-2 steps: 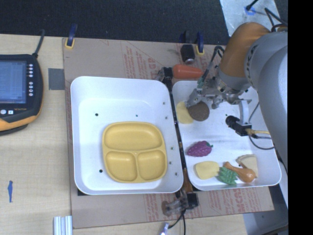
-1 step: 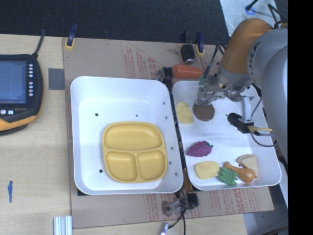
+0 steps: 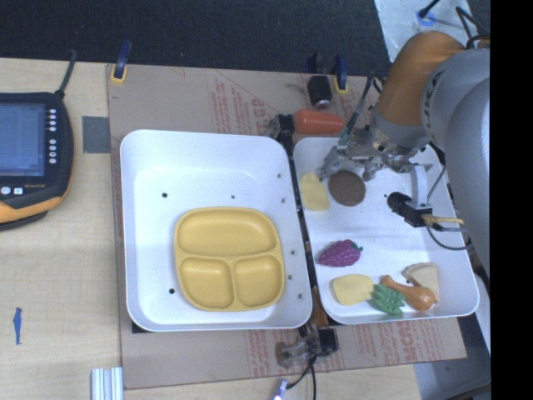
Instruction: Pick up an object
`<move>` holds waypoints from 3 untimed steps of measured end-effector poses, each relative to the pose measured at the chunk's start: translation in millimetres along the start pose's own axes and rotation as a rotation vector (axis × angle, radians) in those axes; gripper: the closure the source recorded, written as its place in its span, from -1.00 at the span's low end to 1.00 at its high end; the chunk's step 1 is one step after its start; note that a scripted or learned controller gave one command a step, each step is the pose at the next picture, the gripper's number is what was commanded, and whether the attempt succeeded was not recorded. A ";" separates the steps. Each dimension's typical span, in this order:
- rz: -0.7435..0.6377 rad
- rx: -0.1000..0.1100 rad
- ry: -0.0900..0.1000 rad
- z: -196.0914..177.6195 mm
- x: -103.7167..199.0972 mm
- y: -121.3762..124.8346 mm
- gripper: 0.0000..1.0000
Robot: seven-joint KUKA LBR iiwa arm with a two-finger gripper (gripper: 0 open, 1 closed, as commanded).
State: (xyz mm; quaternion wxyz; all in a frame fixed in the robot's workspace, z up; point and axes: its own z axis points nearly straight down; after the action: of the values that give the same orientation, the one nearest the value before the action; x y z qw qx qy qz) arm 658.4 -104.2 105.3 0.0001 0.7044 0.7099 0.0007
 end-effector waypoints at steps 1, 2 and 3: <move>0.004 0.001 -0.001 11.6 -3.0 -1.1 -1.00; 0.005 0.002 -0.001 13.0 -9.9 -1.9 -1.00; 0.003 -0.001 -0.002 0.3 -10.9 -0.4 1.00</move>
State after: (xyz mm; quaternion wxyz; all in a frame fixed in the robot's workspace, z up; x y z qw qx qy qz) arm 658.1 -115.0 105.0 0.0013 0.7055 0.7087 0.0002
